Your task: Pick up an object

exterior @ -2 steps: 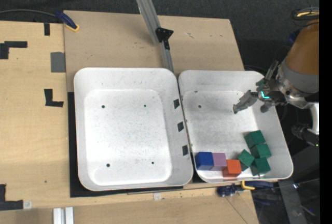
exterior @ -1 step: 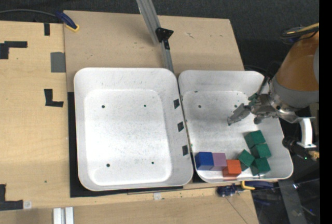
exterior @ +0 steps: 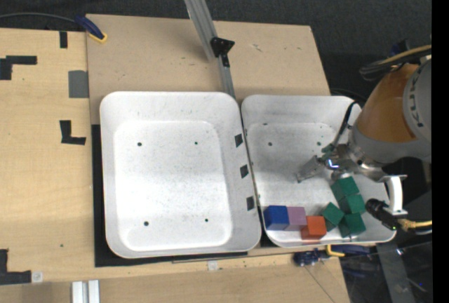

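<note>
In the right bin (exterior: 295,119), several small blocks lie along the front edge: a blue block (exterior: 276,216), a pale purple block (exterior: 297,215), an orange block (exterior: 315,226) and several green blocks (exterior: 349,205) bunched at the front right corner. My gripper (exterior: 309,170) reaches in from the right and hangs low over the middle of this bin, a little behind and to the left of the green blocks. I see no block in it. The wrist hides part of the bin's right wall.
The left bin (exterior: 168,105) lies beside the right one, and their rims meet at mid-view. A slanted metal rail (exterior: 200,7) with a black clamp rises behind the bins. Cables hang at the right edge of the bench.
</note>
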`<state>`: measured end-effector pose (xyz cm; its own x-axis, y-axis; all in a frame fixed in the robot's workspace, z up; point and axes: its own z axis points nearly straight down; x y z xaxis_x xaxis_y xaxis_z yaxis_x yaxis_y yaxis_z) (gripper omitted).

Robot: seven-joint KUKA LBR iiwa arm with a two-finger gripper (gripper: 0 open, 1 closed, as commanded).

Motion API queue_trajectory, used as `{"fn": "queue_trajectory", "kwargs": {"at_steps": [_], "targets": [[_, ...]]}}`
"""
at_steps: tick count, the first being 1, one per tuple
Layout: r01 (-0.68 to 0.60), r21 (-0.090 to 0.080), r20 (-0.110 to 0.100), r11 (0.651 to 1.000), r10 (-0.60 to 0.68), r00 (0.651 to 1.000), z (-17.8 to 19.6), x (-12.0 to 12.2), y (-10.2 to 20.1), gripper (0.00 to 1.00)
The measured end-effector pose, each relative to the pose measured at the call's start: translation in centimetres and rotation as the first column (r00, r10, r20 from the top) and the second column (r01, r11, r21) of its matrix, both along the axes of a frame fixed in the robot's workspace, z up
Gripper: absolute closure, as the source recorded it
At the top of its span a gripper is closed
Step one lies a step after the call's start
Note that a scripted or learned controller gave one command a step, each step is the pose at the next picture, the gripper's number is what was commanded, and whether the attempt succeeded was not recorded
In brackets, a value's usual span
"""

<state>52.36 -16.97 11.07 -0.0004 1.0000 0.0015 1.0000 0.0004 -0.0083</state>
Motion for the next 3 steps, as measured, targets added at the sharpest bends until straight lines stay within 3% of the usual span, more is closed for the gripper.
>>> {"fn": "queue_trajectory", "kwargs": {"at_steps": [1, 2, 3], "targets": [[-0.001, -0.001, 0.004, 1.000, 0.001, 1.000, -2.0, -0.1, 0.1, 0.00], [-0.002, 0.000, 0.005, 1.000, 0.002, 1.000, -1.0, 0.0, 0.2, 1.00], [-0.002, -0.002, 0.011, 1.000, 0.002, 1.000, 3.8, 0.7, 0.9, 1.00]]}}
